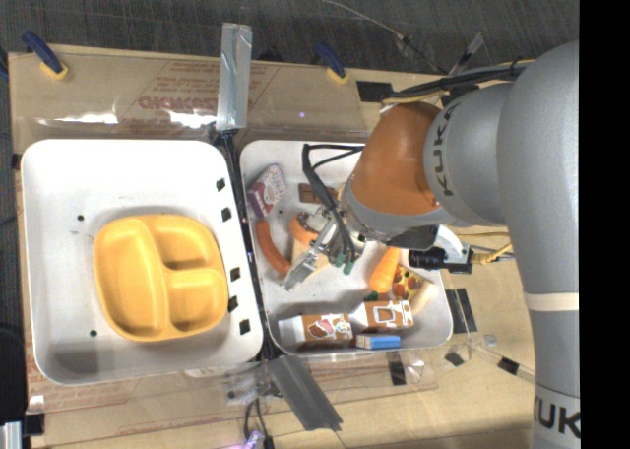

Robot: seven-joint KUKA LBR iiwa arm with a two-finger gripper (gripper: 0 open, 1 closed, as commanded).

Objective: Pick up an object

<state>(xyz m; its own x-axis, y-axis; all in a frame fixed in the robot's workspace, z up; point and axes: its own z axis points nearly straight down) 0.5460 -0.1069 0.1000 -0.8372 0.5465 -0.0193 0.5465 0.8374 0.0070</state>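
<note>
Bunch of small stuff is sitting in the right bin: a purple packet leaning near the left wall, an orange-red sausage lying lengthwise just below it, and a carrot angling toward the right side. Two brown cartons are lying flat along the front wall, beside a small blue tube.

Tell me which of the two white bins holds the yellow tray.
The left white bin: the yellow divided plastic tray lies in it, while the right white bin holds small items.

Two white bins — one yellow tray — roughly seven toys.
</note>
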